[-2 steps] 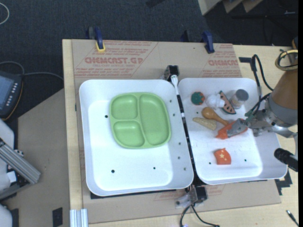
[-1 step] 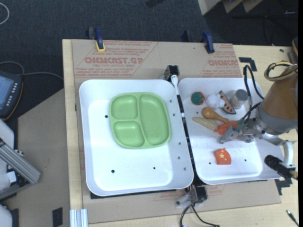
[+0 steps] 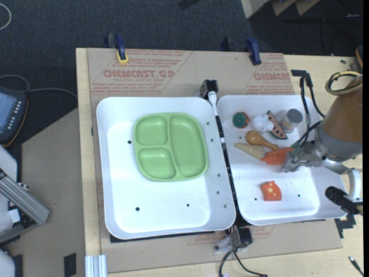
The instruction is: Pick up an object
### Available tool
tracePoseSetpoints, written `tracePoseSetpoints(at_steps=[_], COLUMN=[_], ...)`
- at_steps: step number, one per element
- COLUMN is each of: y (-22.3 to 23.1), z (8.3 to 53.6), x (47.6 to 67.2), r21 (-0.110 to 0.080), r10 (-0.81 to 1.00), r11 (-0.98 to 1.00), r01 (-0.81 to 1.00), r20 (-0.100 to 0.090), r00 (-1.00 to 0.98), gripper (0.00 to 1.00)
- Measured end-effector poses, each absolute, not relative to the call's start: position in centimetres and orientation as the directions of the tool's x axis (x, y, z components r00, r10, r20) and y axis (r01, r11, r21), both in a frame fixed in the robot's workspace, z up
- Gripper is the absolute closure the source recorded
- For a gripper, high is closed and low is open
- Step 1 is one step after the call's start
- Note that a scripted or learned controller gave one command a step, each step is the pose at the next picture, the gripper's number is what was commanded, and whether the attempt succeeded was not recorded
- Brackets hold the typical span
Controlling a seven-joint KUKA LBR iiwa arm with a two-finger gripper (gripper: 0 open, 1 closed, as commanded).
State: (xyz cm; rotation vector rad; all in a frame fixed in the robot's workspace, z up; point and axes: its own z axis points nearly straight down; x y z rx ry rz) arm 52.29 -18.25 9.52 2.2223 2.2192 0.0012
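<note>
The right bin (image 3: 302, 203) holds several toy foods. A red-orange elongated piece (image 3: 273, 156) lies mid-bin, touching a tan banana-like piece (image 3: 248, 150) and an orange-brown gourd shape (image 3: 258, 138). My gripper (image 3: 293, 159) is low at the right end of the red-orange piece, right against it. Whether it grips anything is hidden by the wrist. A small red-orange chunk (image 3: 271, 191) lies alone near the bin's front.
At the back of the right bin sit a green and red ball (image 3: 240, 119), a white figure (image 3: 262, 122), a watermelon slice (image 3: 279, 131) and a grey cylinder (image 3: 294, 116). A green divided plate (image 3: 171, 146) rests in the left bin (image 3: 121, 201).
</note>
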Motion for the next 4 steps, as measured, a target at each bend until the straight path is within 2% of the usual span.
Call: tracePoseSetpoints(at_steps=[2, 3, 4], y=[-17.4, -17.4, -13.4], z=[20.7, 22.6, 23.5], x=[52.6, 52.7, 56.5], r21=[0.009, 0.005, 0.006], r10=[1.0, 1.0, 1.0], r11=[0.001, 0.001, 0.006], r01=[1.0, 1.0, 1.0], r20=[-0.003, -0.002, 0.0], r00=[-0.001, -0.001, -0.006], gripper=[1.0, 1.0, 1.0])
